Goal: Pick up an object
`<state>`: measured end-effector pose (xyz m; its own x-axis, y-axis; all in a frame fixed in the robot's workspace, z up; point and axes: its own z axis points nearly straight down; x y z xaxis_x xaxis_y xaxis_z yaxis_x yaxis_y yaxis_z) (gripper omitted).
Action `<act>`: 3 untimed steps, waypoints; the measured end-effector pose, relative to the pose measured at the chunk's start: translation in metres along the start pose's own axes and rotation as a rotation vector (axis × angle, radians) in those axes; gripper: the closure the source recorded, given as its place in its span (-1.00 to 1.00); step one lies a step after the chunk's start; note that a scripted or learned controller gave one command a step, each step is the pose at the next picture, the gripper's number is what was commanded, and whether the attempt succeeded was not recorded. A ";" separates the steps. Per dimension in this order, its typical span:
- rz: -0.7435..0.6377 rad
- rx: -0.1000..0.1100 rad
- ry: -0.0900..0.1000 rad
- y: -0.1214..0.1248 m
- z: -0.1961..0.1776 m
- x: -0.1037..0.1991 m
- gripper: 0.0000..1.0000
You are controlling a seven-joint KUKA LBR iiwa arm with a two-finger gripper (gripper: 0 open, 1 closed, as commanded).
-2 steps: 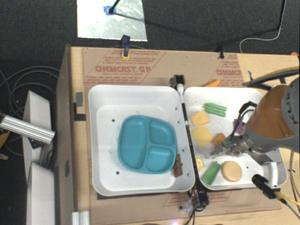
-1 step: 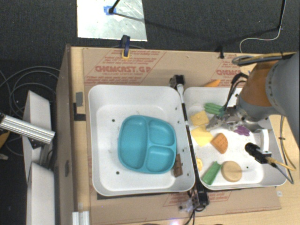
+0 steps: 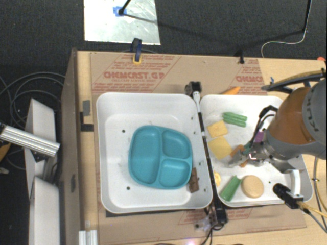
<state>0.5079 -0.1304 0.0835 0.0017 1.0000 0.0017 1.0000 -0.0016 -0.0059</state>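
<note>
I read red print reading "CHEMCAST GP" on the brown cardboard sheet covering my bench, once behind the left bin and again, partly cut off, behind the right bin.

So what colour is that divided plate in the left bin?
Blue-green, a teal plate, in the camera view.

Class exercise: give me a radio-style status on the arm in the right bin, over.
Pincer low in right bin, beside the yellow blocks. Nothing seen held. Green pieces and tan round piece crowd close.

Grey arm, orange band
</note>
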 end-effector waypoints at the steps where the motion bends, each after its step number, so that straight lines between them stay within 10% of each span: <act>1: -0.008 -0.014 -0.004 0.070 -0.002 -0.010 -1.00; 2: -0.003 -0.001 0.001 0.009 0.000 0.024 -1.00; 3: -0.005 -0.009 -0.002 0.013 -0.012 0.023 1.00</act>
